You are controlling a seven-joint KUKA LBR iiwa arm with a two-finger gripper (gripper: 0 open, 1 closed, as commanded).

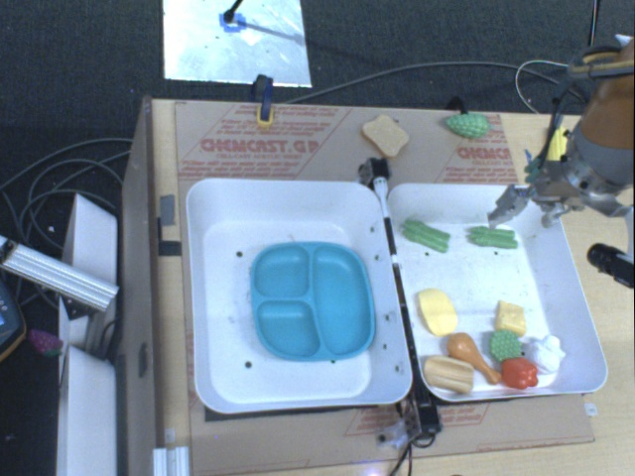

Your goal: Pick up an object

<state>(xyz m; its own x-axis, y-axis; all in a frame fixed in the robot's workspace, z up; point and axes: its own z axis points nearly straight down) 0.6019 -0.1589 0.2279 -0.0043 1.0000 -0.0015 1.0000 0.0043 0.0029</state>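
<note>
Dark carpet surrounds the tabletop (298, 137), a cardboard-lined board carrying two white bins. Left bin (218, 216) holds a blue divided plate (313, 300); right bin (575, 296) holds the small toy foods. The grey arm (605, 137) leans in from the right, its end effector (529, 206) hanging above the bin's far side with fingers spread apart and nothing between them. Just beside the left fingertip lies a green bean pod (492, 237), seemingly the nearest target, though the slanted view blurs its exact offset. A clean pick would call for centring over the pod, straddling its narrow width, descending to the floor, then closing. Another green pod (426, 235) lies further left.
</note>
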